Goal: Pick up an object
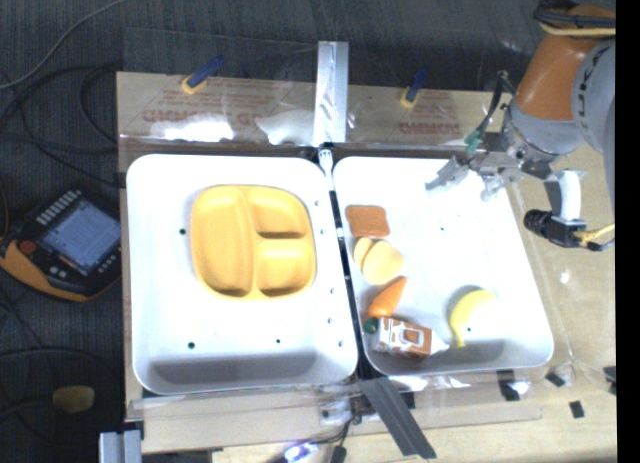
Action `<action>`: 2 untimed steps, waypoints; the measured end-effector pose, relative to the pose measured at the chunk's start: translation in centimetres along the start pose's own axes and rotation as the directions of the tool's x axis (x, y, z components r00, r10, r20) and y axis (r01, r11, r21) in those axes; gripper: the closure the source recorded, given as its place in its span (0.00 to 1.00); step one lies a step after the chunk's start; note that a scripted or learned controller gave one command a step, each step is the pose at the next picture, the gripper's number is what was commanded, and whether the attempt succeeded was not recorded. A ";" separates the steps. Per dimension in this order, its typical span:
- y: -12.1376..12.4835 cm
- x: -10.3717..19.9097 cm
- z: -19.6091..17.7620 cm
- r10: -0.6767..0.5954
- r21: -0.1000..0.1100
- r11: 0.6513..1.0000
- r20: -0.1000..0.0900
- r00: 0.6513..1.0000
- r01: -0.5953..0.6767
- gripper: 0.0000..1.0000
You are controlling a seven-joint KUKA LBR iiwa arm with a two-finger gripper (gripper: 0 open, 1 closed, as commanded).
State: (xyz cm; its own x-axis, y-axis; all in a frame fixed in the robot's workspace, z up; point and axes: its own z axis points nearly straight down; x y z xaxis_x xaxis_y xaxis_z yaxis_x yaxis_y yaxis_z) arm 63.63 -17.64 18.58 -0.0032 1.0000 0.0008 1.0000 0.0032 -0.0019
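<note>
The right bin (500, 251) holds several toy foods. An orange-brown slice (367, 219) lies by its left wall, with a pale yellow rounded piece (378, 259) below it. A carrot (388, 296), a small printed carton (405, 336) and a banana (468, 313) lie further toward the front. My gripper (465, 184) hangs over the bin's back right part, well apart from all of them. It is open with nothing between its fingers (440, 180).
A yellow divided plate (252, 239) lies in the left bin (160, 331). A raised divider (340, 251) runs between the two bins. A handheld pendant (70, 241) sits on the floor at the left. The bare floor of the right bin spreads around its centre.
</note>
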 end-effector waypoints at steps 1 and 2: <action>-5.9 0.4 5.1 0.113 0.001 0.994 0.003 0.994 -0.113 0.00; -1.9 4.5 3.9 -0.090 0.000 0.996 0.003 0.996 0.090 0.00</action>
State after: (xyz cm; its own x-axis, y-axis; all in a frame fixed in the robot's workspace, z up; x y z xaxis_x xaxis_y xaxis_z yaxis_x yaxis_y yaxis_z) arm 61.71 -13.11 14.67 -0.0933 0.9956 -0.0017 0.9956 0.0933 -0.0017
